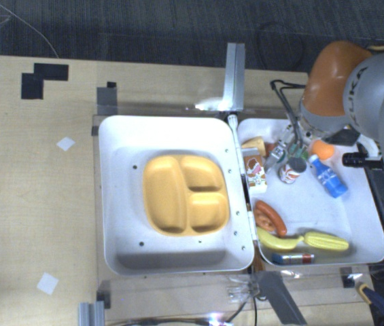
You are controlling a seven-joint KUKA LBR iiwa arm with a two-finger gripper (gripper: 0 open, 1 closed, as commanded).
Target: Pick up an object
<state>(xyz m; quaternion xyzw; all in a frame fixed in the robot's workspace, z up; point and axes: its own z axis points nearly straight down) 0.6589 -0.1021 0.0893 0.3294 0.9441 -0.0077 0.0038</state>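
My gripper (285, 152) hangs low over the back of the right bin (365, 233), below the orange wrist band (331, 80). Just in front of it a small silver and red can (289, 172) stands on the bin floor, touching or nearly touching the gripper tip. A blue bottle (329, 178) lies to its right with an orange ball (322, 149) behind it. A tan wedge (253, 145) and a small white carton (256, 175) lie at the gripper's left.
Along the right bin's front lie a red sausage (270, 217), a yellow banana (278, 240), a corn cob (326, 240) and a marker (292, 257). The left bin (120, 182) holds a yellow divided plate (171, 202). A metal post (234, 77) stands behind the bins.
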